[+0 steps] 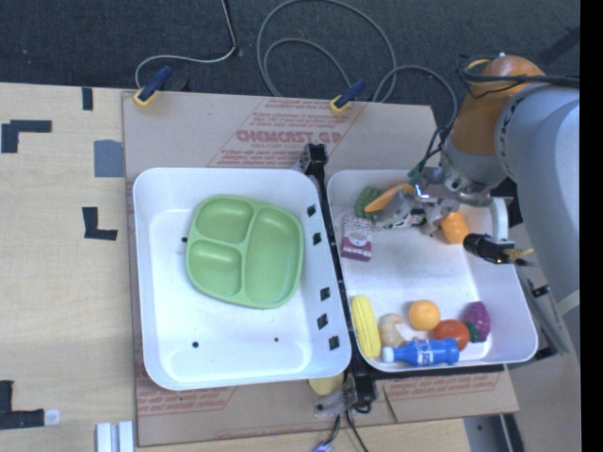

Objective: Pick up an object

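One two-finger gripper (412,207) sits low in the right white plastic bin (429,271) by the orange-green toy carrot (382,199), grasp step underway, finger state unreadable; next needs a confirmed pinch before lifting.

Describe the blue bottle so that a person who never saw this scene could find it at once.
Start at the right white bin and go to its near edge, where toy foods cluster. The blue bottle lies on its side there, between the corn cob and the purple piece. It alone is blue, with a white label.
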